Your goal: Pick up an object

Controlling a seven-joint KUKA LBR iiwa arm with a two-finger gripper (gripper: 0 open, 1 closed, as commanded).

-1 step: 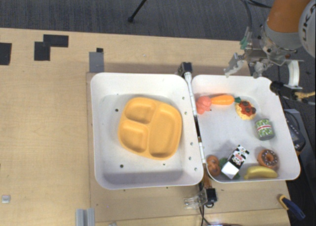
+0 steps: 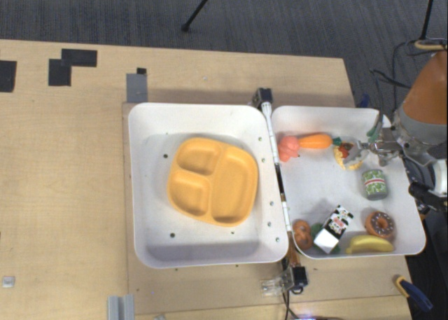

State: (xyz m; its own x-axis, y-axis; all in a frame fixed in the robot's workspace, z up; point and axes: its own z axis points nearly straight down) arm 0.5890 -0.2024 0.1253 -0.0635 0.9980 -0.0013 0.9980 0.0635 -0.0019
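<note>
End effector low over right bin — beside can

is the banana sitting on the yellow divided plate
No, the banana lies at the front edge of the right bin, while the divided plate sits in the left bin.

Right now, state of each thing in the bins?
yellow divided plate: upright in left bin
carrot: lying flat, right bin
green can: on its side
milk carton: tipped over
banana: lying by bin's near wall
gripper: low over right bin
</note>
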